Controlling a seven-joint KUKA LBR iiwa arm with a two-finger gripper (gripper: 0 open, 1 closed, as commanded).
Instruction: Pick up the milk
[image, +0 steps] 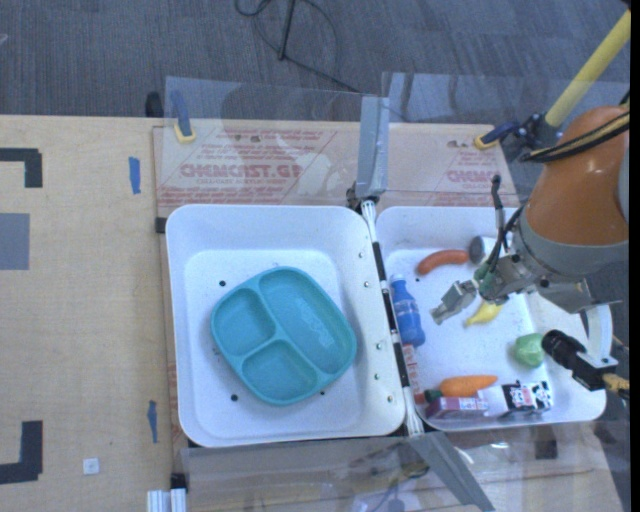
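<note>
Camera view shows two shallow white bins side by side in the middle of the frame. Left of centre, the left bin (190, 240) holds a teal plastic divided plate (283, 333) with three compartments. At right, the right bin (420, 222) holds the rest. The milk, a small carton with black-and-white cow patches and a red end (490, 400), lies on its side along the bin's lower edge, toward the lower right of the frame. Just above it lies an orange carrot (468, 384), touching or nearly touching the carton. A blue bottle (406, 311) lies along the bin's left wall. An orange-red sausage-shaped piece (442, 262) sits in the upper part, a yellow banana-like piece (484, 313) near the middle, and a green rounded object (529, 349) to the right.

From the right edge comes the grey arm with its orange band (585, 180). Its two-finger gripper (452, 302) hangs above the middle of the right bin, fingers apart with nothing between them, well apart from the milk.
</note>
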